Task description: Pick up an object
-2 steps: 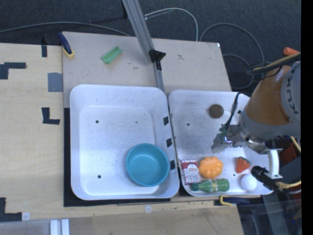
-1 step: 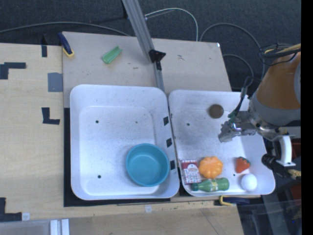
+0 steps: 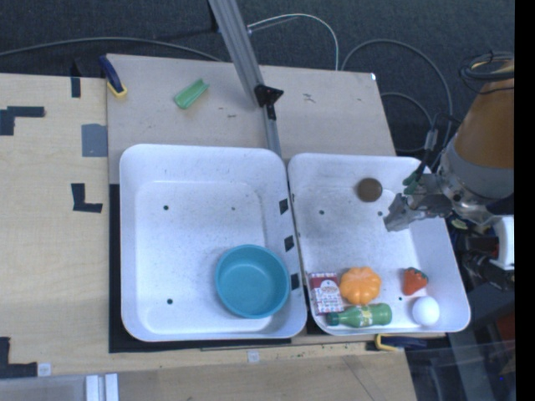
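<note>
The claw point(image 3: 399, 215), at right of centre, is seen above the right bin point(image 3: 334, 182); its opening cannot be told. Lower right, the toy pumpkin point(image 3: 360, 285) is judged light, hard, slippery; best gripped across its middle.

Two white bins on a bench, the arm over the right one.

A blue bowl point(image 3: 252, 280) sits near the left bin's point(image 3: 150, 224) front right corner. Along the right bin's point(image 3: 334, 224) front edge lie a red packet point(image 3: 324, 291), a green bottle point(image 3: 361, 316), an orange pumpkin point(image 3: 360, 284), a strawberry point(image 3: 415, 281) and a white egg point(image 3: 425, 311). A brown disc point(image 3: 369, 190) lies near the back edge, just beside the gripper point(image 3: 398, 217).
</note>
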### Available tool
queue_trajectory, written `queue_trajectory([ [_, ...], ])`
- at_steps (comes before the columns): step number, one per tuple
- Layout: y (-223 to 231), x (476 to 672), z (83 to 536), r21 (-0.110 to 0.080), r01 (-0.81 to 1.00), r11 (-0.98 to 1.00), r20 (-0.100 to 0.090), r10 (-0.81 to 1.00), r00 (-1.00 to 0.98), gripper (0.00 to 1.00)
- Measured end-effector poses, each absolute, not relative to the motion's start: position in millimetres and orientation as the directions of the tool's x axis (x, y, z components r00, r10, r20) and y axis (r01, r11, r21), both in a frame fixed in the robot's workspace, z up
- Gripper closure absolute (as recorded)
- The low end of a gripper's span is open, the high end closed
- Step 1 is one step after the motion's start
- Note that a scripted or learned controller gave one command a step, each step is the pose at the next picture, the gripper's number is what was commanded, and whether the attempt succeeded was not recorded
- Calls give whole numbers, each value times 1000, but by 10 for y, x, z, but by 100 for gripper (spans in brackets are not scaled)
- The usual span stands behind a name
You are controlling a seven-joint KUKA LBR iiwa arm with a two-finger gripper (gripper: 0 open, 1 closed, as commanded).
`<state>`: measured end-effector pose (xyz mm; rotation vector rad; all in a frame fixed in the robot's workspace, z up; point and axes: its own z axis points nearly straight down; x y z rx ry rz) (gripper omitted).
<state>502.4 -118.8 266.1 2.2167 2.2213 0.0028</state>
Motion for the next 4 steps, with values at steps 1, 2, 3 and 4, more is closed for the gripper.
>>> queue_trajectory([
  [1, -635, 5040, 2528, -2, 1000, 7, 1, 1000, -7, 100],
  [2, -130, 5232, 2432, -2, 1000, 7, 1, 1000, -7, 100],
  [3, 401, 5296, 2492, -1, 1000, 7, 1, 1000, -7, 100],
  [4, 911, 5449, 2492, -1, 1000, 7, 1, 1000, -7, 100],
])
